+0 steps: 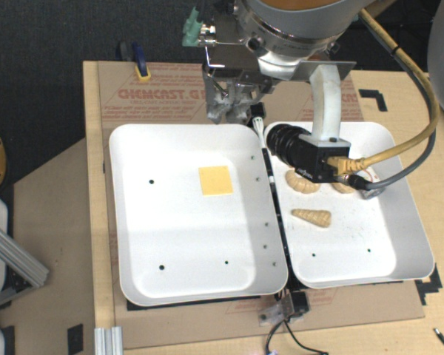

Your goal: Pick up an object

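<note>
A flat yellow square (215,180) lies in the left bin (133,220), a little behind its middle. In the right bin (399,235) a tan ridged pastry-like piece (305,184) sits near the dividing edge. A tan cone (312,217) lies on its side just in front of it. Another tan piece (347,186) is partly hidden behind the arm's black attachment. My gripper (233,103) hangs above the cardboard just behind the back rim of the left bin, near the gap between the bins. Nothing shows in it.
A black cylindrical unit (300,152) on a white bracket hangs from the arm over the back left of the right bin, with a yellow cable (422,128) looping to the right. A blue-yellow clamp (140,60) sits at the cardboard's far left corner.
</note>
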Controlling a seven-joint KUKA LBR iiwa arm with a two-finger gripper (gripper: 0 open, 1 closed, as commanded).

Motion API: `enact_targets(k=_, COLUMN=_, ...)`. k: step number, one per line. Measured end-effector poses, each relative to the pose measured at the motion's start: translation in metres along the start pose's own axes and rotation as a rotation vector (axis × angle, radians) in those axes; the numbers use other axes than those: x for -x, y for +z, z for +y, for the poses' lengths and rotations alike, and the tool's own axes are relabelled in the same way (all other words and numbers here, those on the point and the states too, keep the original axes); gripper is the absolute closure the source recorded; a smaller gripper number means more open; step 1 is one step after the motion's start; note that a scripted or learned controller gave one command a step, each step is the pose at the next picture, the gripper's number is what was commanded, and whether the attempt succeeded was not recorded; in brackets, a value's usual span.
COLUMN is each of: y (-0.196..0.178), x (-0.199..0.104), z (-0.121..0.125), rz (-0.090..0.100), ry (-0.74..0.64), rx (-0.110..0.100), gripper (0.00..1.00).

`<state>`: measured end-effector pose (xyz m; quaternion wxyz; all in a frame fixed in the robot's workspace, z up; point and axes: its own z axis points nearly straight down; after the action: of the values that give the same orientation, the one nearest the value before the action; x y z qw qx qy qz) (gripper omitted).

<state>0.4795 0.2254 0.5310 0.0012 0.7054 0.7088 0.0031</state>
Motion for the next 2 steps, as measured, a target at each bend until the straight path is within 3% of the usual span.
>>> enact_targets(k=2, y=-0.021, x=-0.002, z=0.001, rz=0.002, ry=-0.003, rx=0.005, gripper=1.0)
